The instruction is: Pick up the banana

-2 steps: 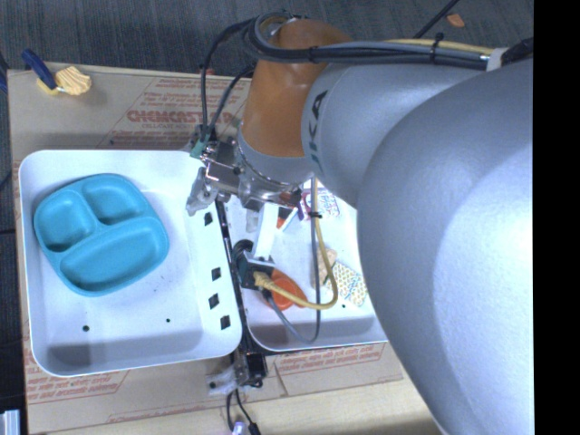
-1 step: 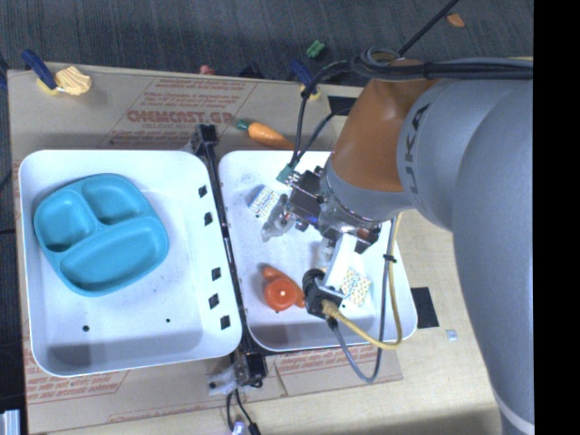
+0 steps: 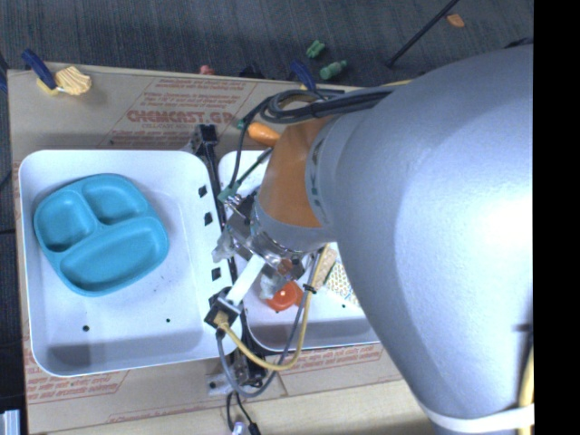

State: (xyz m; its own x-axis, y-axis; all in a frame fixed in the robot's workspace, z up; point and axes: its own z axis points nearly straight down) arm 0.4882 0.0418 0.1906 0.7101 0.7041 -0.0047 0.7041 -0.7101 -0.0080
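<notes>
Dark grey carpet runs along the top of the camera view, with a couple of small green items lying on it just past the counter's far edge. Brown cardboard printed with red lettering covers the counter, and a blue-and-yellow clamp sits at its far left corner.

Two white bins rest side by side on the cardboard. In the left bin a blue divided plate lies flat in the far half, well apart from anything else.

Most of the right bin is covered by the arm, whose broad grey body reaches in from the right, with the orange band above the wrist. The gripper is down inside the right bin, close to the wall the two bins share. Whether it is open or closed cannot be told from this angle, and nothing can be seen in its hold.

Just beside the gripper lies a small red-orange object, and next to that a pale patterned item half hidden under the arm. A small orange thing shows at the bin's far rim. A yellow cable loops over the near rim.

Where the banana lies cannot be told.
</notes>
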